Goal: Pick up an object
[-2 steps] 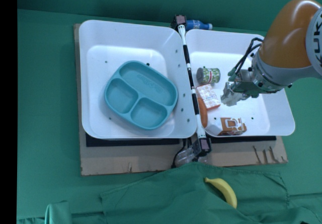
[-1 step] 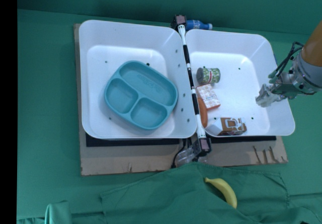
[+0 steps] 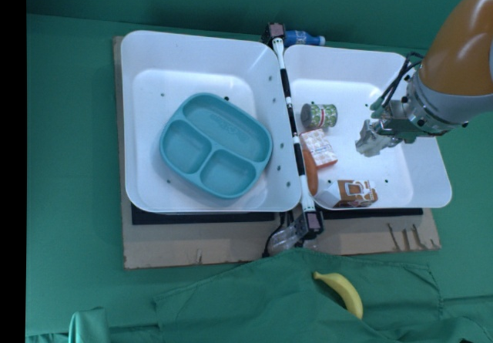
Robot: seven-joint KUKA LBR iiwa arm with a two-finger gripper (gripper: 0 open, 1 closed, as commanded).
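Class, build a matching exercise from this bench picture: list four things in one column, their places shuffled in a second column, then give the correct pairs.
Things:
1. teal divided plate
2. banana
3. small can
4. gripper

Places:
A. on the green cloth below the bins
B. over the right bin
C. in the left bin
D. in the right bin, near the divider

Pairs: 1-C, 2-A, 3-D, 4-B

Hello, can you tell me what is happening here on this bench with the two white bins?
A grey robot arm with an orange band reaches in from the right, and its gripper hangs over the right white bin, with nothing visible in it. Along that bin's left side lie a small green can, a red and white packet and an orange and white carton. The left white bin holds a teal divided plate.
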